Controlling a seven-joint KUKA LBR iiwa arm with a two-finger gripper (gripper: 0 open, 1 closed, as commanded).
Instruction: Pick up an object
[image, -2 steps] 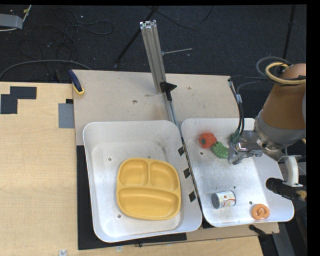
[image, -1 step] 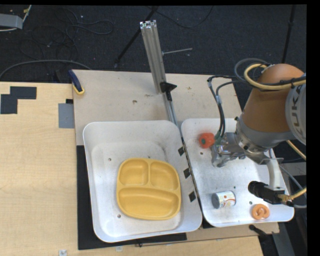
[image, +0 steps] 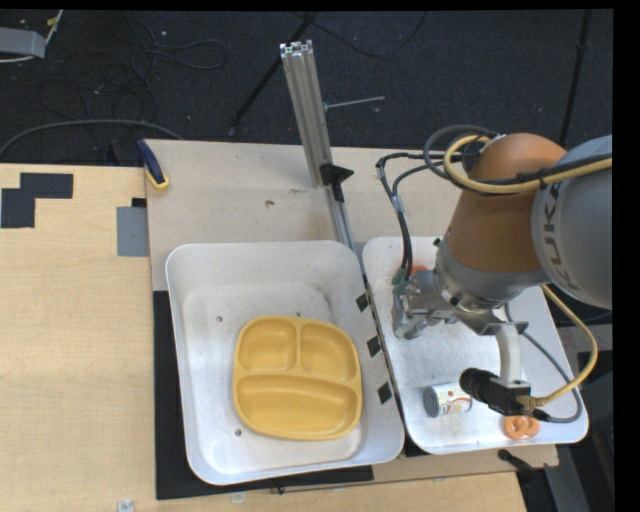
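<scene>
Claw (image: 410, 312) low over the right bin (image: 425, 432), left side; we cannot tell whether it is released or clenched. Small grey can (image: 444, 401) lies on its side near the front rim. We judge it light, stiff and prone to roll; take it across the barrel.
</scene>
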